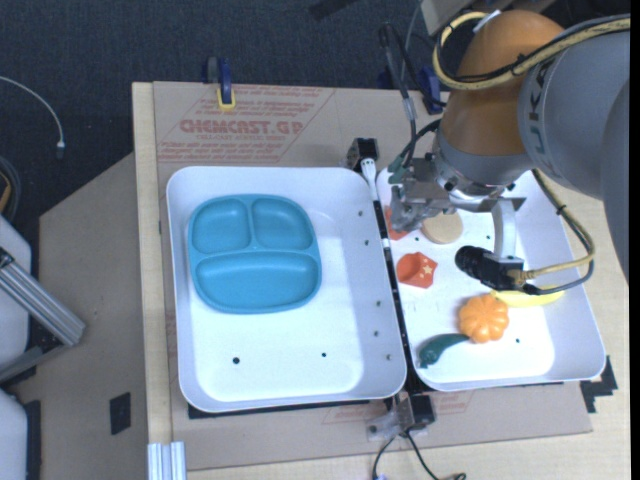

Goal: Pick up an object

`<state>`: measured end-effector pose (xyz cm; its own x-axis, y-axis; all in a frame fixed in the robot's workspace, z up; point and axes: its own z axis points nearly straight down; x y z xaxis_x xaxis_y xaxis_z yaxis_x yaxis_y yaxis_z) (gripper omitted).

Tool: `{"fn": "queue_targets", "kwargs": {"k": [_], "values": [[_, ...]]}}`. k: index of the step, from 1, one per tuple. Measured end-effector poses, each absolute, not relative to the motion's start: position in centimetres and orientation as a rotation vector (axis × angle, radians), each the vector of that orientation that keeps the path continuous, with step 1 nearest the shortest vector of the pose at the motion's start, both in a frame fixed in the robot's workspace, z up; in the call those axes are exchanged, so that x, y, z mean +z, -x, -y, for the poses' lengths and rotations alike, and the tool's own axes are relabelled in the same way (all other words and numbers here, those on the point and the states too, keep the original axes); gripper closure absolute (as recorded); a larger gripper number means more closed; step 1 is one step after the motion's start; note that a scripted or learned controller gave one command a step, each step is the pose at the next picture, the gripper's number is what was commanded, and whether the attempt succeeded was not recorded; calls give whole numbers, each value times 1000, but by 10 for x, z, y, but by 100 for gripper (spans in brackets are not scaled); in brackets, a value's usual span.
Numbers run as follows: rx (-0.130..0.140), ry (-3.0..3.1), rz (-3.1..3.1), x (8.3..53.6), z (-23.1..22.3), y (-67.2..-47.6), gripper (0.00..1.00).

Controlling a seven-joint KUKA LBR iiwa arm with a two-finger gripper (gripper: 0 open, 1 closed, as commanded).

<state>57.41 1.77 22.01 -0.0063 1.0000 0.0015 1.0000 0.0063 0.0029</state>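
The tool hangs low at the right bin's left wall; its state cannot be told. The arm hides part of this bin. A red piece lies just below, the orange pumpkin nearer the front.

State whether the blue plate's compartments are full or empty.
Empty: all three compartments of the blue plate show bare blue plastic.

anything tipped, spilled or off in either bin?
Nothing stands out. The blue divided plate lies flat in the left bin. In the right bin, the red piece, orange pumpkin, tan disc and teal item sit loose, all inside the walls.
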Motion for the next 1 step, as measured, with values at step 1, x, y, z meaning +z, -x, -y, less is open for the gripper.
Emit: {"fn": "queue_targets", "kwargs": {"k": [1], "values": [[3,-2215,-2227,211,-71,-579,100]]}}
